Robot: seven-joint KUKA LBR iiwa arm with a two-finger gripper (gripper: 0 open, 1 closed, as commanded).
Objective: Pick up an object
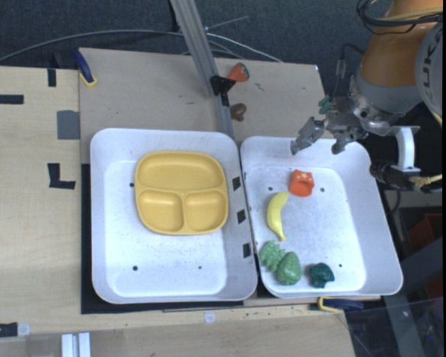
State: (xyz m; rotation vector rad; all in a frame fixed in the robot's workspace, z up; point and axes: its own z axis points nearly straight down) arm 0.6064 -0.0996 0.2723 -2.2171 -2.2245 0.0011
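In the right bin (pixel 372 222) lie a small orange-red object (pixel 301 183), a yellow banana (pixel 276 215), a green bumpy vegetable (pixel 280 262) and a dark teal object (pixel 321 274). My gripper (pixel 322 137) hangs over the far edge of that bin, above and slightly right of the orange-red object. Its two fingers are spread apart, with nothing between them. The orange-banded wrist (pixel 401 43) rises behind it at the upper right.
The left bin (pixel 104 222) holds a yellow divided plate (pixel 182 192). A grey metal pole (pixel 197 32) slants down to a clamp between the bins at the back. Bare white floor shows in the right bin's right half.
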